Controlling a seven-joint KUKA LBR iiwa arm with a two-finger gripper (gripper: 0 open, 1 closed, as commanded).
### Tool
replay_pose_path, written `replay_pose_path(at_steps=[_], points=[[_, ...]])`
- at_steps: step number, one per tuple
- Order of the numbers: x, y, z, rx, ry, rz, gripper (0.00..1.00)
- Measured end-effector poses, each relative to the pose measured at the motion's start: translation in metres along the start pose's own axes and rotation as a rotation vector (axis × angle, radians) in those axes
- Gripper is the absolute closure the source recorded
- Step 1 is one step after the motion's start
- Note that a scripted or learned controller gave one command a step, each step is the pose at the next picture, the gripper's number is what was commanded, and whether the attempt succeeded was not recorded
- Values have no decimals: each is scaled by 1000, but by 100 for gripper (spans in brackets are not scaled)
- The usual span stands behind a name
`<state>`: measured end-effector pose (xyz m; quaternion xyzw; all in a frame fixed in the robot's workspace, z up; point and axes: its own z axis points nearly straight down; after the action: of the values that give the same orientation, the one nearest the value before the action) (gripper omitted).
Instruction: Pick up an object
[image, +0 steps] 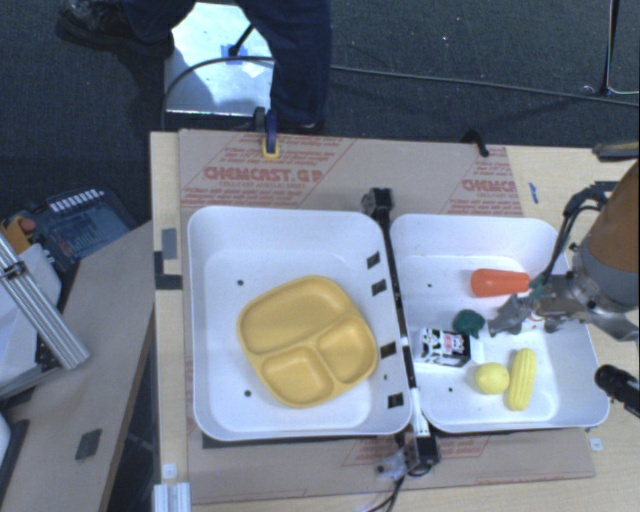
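the arm reaches in from three o'clock and its pincer (512, 318) hangs low over the right bin (425, 238), near the bin's middle. whether the pincer is open or closed i cannot tell; the tip is dark and blurred against the white floor, and nothing is seen gripped in it.

the step in hand looks like the approach, with no pick made yet. candidates lie close round the tip: a carrot (496, 283) at twelve o'clock of it, a green ball (467, 322) just beside it at nine o'clock, a corn cob (520, 378) at six o'clock, and a lemon (490, 378) touching the cob's left side. a small black-and-white carton (441, 346) lies further toward eight o'clock, near the divider.

the next move probably calls for settling on one thing, centring over it and coming straight down. the ball is nearest but round and may roll away. the lemon and cob crowd each other, so a grab there could catch both or nudge one aside.

the left bin (215, 240) holds a yellow tray (305, 340) with three wells, well apart from the work. cardboard (330, 165) covers the surface beneath both bins.
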<state>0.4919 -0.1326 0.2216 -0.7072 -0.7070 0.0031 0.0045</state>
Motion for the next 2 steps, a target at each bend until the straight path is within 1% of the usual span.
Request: replay_pose_path(at_steps=[1,2], points=[[0,3,-6,-11,-2,-3,0],[8,3,39,-7,0,-2,0]])
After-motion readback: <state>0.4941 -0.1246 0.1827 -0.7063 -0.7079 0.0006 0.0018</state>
